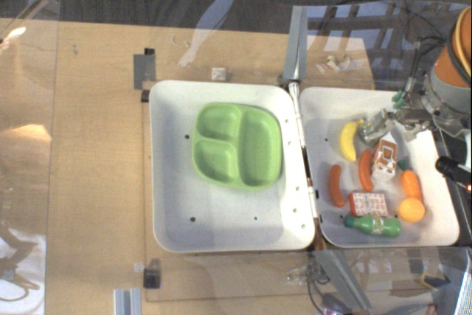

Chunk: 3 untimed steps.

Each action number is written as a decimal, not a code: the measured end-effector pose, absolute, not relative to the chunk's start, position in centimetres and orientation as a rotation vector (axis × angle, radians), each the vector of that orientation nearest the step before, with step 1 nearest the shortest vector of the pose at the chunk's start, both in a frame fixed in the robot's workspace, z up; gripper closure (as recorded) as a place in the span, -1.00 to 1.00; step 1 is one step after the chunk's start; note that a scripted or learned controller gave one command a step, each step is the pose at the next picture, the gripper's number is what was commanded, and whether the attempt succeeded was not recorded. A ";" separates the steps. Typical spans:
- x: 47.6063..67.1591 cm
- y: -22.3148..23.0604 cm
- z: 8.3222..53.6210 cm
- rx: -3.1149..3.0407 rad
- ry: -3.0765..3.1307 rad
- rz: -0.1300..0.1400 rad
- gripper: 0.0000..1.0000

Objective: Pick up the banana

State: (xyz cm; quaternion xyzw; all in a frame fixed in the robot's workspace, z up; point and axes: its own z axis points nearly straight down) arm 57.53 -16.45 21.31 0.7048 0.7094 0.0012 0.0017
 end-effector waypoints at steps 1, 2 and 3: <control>60.6 -13.7 15.1 2.056 2.373 0.003 -1.00; 64.3 -14.3 9.3 1.944 2.447 0.014 -1.00; 64.6 -14.2 10.7 1.935 2.444 0.019 1.00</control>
